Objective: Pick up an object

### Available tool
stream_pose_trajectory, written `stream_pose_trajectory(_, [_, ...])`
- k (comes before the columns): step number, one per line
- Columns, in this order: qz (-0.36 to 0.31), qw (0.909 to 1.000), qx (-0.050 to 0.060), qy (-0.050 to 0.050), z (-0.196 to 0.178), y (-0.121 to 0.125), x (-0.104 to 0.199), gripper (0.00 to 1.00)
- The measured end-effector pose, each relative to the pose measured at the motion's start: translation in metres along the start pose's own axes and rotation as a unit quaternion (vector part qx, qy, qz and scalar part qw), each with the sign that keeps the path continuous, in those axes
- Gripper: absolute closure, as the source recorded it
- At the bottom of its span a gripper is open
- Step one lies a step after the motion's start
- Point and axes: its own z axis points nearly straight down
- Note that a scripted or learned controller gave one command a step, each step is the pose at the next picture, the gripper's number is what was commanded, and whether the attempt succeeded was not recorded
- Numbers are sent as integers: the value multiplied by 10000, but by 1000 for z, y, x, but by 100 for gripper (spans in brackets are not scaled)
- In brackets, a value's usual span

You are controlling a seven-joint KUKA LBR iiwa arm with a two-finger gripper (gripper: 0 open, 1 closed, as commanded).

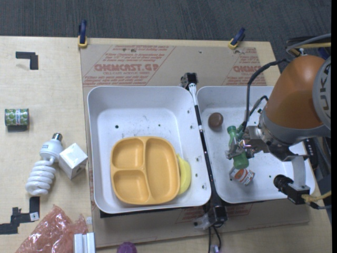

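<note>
My gripper hangs low over the middle of the right bin, reaching in from the right under the orange wrist band. A green bottle-like object lies right at its far side, touching or nearly touching it. A small red and white can with a green part lies just below the gripper. A brown ball rests further back and to the left. The gripper's body hides what sits directly beneath it.
The left bin holds a yellow divided plate with a yellow banana tucked under its right edge. Outside the bins on the left lie a light bulb, a white cube and a green can.
</note>
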Motion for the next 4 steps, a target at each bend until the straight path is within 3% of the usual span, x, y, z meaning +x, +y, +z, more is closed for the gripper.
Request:
stream_pose_trajectory(1, [-10, 10000, -14, -3, 3, 22, 11, 100])
stream_pose_trajectory(2, [0, 10000, -7, -1, 12, 1, 23, 100])
stream_pose_trajectory(3, [-16, 10000, -13, -3, 23, 40, 35, 100])
stream_pose_trajectory(4, [-19, 10000, -8, -6, 23, 93, 83, 100])
